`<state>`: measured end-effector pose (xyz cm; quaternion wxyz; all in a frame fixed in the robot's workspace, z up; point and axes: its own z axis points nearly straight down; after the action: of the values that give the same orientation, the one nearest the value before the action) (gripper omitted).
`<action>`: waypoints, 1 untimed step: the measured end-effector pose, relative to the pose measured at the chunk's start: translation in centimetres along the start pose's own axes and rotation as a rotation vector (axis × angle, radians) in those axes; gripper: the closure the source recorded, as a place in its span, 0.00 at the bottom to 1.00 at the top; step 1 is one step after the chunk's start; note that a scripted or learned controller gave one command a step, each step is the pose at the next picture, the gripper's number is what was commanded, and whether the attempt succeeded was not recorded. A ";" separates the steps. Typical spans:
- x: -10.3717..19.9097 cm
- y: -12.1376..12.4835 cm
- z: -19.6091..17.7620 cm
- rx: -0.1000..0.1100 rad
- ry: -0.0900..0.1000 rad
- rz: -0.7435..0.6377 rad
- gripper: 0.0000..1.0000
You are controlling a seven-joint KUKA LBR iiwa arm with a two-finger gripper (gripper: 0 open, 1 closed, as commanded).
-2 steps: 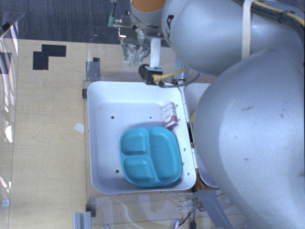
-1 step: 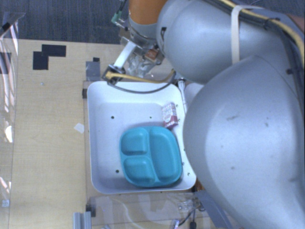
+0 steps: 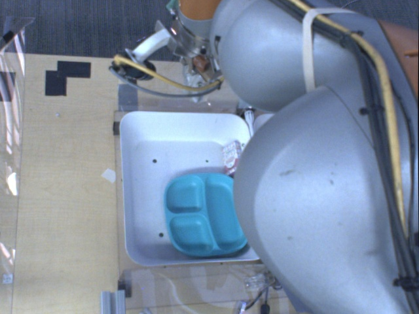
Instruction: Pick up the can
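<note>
The pincer (image 3: 196, 67) hangs above the far rim of the white bin (image 3: 141, 195), its state I cannot tell, and the can is probably that small thing (image 3: 232, 154) beside the blue tray (image 3: 200, 214), so next comes descent.

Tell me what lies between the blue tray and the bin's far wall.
In the camera view, bare white bin floor lies between the blue tray and the far wall; a small crumpled packet sits off to the right.

White bin (image 3: 137, 195) on the wooden bench (image 3: 65, 195). Blue three-compartment tray (image 3: 200, 214) lies flat in bin's near right. Small crumpled wrapper (image 3: 232, 154) by its right wall. Black tape marks (image 3: 65, 76) far left.
</note>
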<state>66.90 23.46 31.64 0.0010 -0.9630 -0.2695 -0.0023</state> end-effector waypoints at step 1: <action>0.0 0.0 0.0 0.000 0.000 0.000 0.00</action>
<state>66.90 23.47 31.65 0.0008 -0.9630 -0.2695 -0.0025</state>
